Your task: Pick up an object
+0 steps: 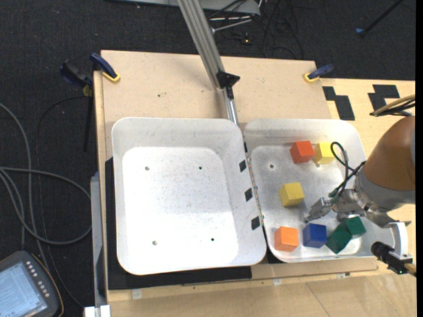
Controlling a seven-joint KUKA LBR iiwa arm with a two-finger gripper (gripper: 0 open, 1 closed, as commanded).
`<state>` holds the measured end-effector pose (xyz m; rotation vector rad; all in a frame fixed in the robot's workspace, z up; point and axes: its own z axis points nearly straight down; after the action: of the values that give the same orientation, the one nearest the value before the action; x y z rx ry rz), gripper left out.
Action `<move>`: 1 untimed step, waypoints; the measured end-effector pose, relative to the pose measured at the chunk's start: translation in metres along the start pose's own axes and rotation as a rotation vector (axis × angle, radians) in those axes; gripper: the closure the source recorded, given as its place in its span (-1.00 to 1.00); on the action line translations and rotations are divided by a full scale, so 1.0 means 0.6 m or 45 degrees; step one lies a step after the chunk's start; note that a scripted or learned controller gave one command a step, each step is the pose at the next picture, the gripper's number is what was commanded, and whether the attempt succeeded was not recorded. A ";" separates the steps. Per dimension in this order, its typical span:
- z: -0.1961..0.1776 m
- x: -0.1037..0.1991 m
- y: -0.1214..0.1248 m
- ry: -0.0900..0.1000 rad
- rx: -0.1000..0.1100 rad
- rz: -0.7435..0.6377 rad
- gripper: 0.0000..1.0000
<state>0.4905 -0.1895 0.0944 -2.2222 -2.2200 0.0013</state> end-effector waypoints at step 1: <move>-0.019 0.000 0.002 0.000 -0.004 0.000 1.00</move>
<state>0.4916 -0.1897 0.1055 -2.2238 -2.2219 -0.0024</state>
